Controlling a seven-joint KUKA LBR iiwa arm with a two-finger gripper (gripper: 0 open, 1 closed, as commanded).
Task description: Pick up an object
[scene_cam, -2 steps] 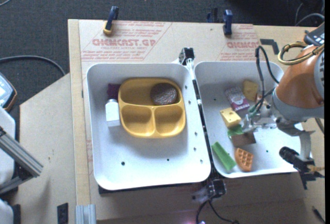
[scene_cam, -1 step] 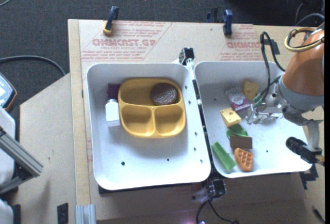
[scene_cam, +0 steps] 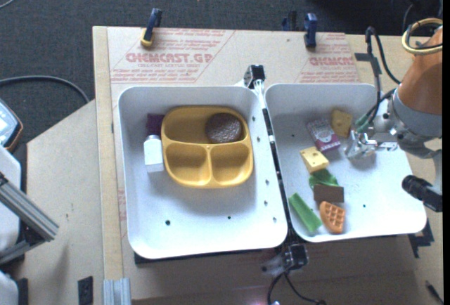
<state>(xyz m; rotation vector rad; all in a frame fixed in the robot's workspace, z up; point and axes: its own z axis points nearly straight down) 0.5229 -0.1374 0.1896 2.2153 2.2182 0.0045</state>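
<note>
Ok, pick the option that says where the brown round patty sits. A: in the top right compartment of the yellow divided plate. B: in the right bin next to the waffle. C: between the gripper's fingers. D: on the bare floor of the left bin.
A: the brown patty lies in the top right compartment of the yellow divided plate, which rests in the left bin, far from the gripper.

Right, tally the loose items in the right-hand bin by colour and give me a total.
Yellow: 2, the cheese wedge and the tan-yellow piece
Green: 2, the long green stick and the small green piece
Pink: 1, the packet
Brown: 1, the block
Orange: 1, the waffle
Total: 7
</note>
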